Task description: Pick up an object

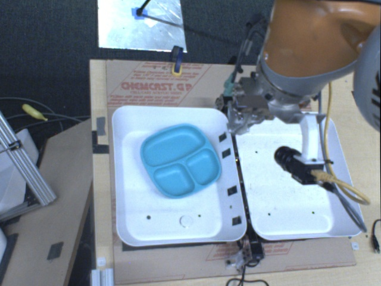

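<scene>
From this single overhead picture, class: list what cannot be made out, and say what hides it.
1. Gripper: its fingers sit under the wrist body, at the bins' divider; their state is hidden.
2. Right bin: its far edge is covered by the arm.
3. Arm: cut off by the top and right edges.
4. Small round mark in the left bin, near the blue tray: too small to identify.

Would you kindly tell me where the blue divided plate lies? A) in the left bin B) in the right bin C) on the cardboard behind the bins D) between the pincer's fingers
A: the blue divided plate lies flat inside the left bin.
</scene>
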Motion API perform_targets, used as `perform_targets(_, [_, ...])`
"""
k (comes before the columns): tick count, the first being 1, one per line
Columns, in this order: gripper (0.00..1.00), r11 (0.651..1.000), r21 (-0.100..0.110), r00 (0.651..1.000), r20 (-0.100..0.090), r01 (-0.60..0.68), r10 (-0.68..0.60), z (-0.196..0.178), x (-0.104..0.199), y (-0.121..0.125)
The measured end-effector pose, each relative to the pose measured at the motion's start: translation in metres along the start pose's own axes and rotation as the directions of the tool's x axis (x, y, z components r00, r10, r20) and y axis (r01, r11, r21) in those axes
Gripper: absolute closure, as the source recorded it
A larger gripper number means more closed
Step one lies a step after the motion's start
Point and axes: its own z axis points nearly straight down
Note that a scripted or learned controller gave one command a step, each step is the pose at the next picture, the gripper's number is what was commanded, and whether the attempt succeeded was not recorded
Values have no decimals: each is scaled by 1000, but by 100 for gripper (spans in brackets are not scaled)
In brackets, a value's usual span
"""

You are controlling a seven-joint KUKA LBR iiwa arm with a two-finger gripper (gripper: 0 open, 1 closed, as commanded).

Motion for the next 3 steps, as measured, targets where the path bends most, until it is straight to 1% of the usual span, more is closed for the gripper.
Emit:
perform_targets(1, [100, 1000, -2, 1000, 0, -5, 5, -12, -34, -18])
perform_targets(2, [100, 1000, -5, 1000, -2, 1, -1, -50, 18, -17])
perform_targets(3, [100, 1000, 3, 1000, 1, -9, 9, 14, -41, -17])
